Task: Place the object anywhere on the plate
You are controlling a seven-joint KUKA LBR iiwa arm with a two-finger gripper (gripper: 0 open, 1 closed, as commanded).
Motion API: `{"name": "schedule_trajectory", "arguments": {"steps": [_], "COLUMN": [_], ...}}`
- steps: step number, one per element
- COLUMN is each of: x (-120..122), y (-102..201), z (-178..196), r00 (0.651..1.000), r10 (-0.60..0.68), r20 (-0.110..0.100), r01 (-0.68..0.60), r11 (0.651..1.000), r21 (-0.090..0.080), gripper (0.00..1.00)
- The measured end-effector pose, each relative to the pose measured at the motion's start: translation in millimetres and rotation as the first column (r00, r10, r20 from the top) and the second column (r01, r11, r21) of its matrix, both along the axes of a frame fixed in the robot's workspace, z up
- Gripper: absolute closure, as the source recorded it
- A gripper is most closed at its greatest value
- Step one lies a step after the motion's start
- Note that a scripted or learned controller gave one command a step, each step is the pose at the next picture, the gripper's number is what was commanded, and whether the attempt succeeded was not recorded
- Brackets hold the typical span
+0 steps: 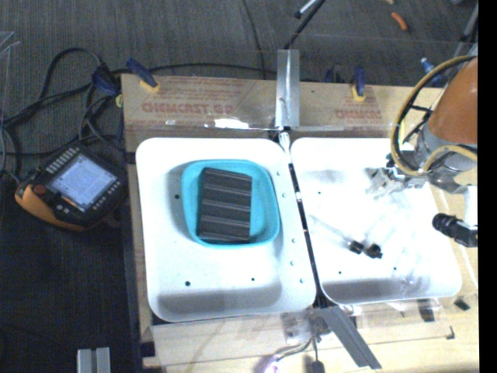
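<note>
The bench (233, 103) is a pale wooden board with faint red lettering along its back edge, and two clamps, one at the back left (142, 74) and one at the back right (358, 84), grip that edge. Two white bins sit on it side by side, touching along the middle: the left bin (155, 239) and the right bin (435, 278). A metal strip (288, 88) stands upright at the back, just above where the bins meet. Bare wood shows along the front edge below the bins.
</note>
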State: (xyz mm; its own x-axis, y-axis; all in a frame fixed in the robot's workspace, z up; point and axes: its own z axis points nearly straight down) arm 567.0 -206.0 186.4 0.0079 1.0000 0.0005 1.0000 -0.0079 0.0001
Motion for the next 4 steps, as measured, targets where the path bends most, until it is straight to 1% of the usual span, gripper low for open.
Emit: {"name": "schedule_trajectory", "arguments": {"steps": [1,2,3,4], "x": [0,-58,-84,-83], "y": [0,91,30,-6], "z": [0,-16,-17,27], "r00": [1.000,0.999,0.986,1.000], "r10": [0.000,-0.052,-0.164,0.005], "r20": [0.000,-0.004,-0.004,-0.001], "r01": [0.000,0.052,0.164,-0.005], "r11": [1.000,0.999,0.986,1.000], "r21": [0.000,0.000,-0.001,0.001], "gripper": [0.00,0.00,0.00,0.00]}}
